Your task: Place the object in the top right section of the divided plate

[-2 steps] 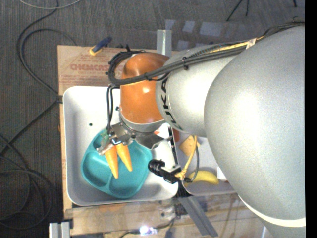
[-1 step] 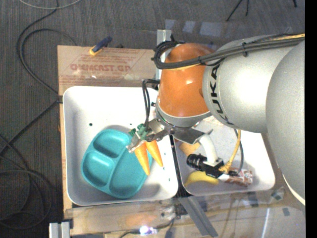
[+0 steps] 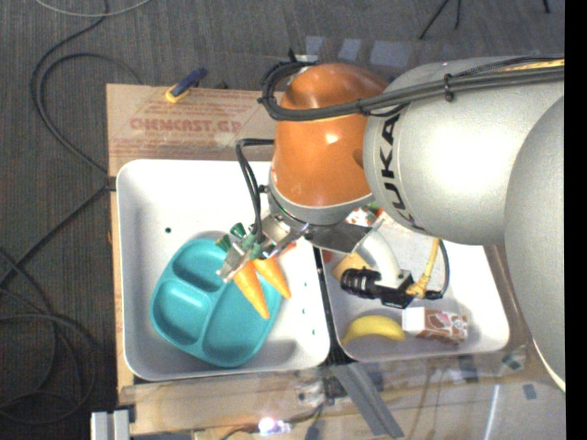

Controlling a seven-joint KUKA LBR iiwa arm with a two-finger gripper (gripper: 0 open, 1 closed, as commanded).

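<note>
A teal divided plate point(image 3: 197, 310) lies in the left bin point(image 3: 147, 200), toward its front. A toy carrot bunch point(image 3: 260, 284), two orange roots with green tops, hangs over the plate's upper right rim. My gripper point(image 3: 246, 251) reaches down from under the orange wrist band and is shut on the carrot bunch at its green top end. One metal finger point(image 3: 229, 266) shows just left of the carrots. The roots point down and to the right, partly over the plate and partly over the bin floor beside it.
The right bin point(image 3: 491, 337) holds a yellow banana point(image 3: 374, 328) and a brown and red packet point(image 3: 447, 326) near its front. The big grey arm covers most of that bin and the back of the bench. A cardboard sheet point(image 3: 174, 122) lies behind the left bin.
</note>
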